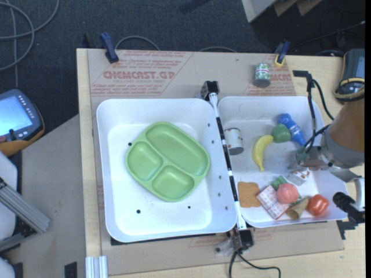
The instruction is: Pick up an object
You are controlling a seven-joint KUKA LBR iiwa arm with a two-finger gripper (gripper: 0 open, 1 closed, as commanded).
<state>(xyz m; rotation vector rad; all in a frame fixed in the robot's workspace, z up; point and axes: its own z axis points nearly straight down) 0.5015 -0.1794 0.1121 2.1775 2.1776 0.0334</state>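
The right bin (249,112) holds several small objects: a yellow banana (262,150), a green ball (281,133) against a blue bottle (291,127), a small metal can (233,141), a tan cracker (249,194), a pink box (271,202), a pink-red ball (287,193) and a red pepper (317,204). My gripper (302,165) reaches in from the right and hangs low over the bin's right side, just above a small white and red item (300,177). The wrist hides what lies under it.
The left bin (116,207) carries a green divided plate (168,161). A small green-labelled can (262,74) stands on the bench behind the right bin. Blue clamps (108,46) hold the bench's back edge. A black clip (210,88) joins the bins.
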